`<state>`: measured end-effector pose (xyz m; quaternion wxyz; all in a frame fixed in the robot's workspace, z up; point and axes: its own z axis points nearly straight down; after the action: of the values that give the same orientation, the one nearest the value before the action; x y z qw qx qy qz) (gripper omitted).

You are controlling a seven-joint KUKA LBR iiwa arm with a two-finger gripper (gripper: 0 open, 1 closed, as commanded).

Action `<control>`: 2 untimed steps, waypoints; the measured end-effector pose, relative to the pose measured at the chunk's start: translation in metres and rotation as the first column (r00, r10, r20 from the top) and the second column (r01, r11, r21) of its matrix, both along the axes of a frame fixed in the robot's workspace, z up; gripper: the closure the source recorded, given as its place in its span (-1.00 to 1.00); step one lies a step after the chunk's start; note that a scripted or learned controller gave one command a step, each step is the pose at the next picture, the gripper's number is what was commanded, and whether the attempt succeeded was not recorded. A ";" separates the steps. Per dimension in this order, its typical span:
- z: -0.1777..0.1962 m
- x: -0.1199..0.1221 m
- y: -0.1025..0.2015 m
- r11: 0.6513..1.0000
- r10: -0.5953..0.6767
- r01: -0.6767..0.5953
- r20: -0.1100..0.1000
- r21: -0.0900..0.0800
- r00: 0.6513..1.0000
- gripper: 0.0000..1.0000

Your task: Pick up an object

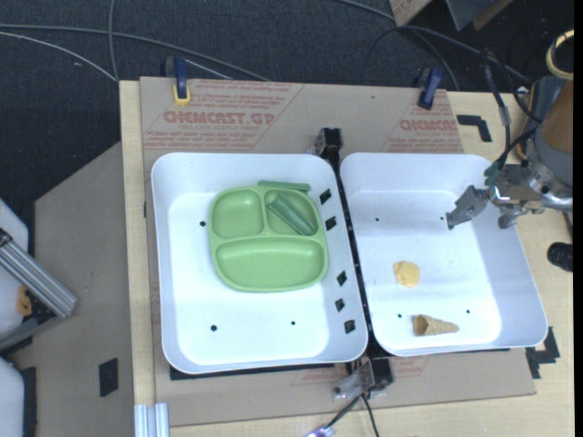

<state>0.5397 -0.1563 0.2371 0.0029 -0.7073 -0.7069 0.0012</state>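
Observation:
In the right bin [510, 271] lie two small things: a round yellow piece [407, 274] near the middle and a tan cone-shaped piece [434, 325] close to the front wall. My gripper [477, 218] hangs over the bin's back right part, up and to the right of the yellow piece and well apart from it. Its fingers [463, 208] are spread open with nothing between them. The grey arm [551, 144] comes in from the right edge.
The left bin [182, 317] holds a green divided plate [264, 262] with a dark green strip [293, 211] in its upper right compartment. A black divider [342, 244] runs between the bins. Cables cross the dark floor behind the bench.

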 end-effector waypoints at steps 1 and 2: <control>-0.044 0.002 -0.004 1.000 0.000 0.000 0.000 0.000 1.000 -1.00; -0.107 0.004 -0.003 1.000 0.001 -0.001 0.000 0.001 1.000 -1.00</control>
<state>0.5436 -0.1590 0.1303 0.0031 -0.7071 -0.7071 0.0011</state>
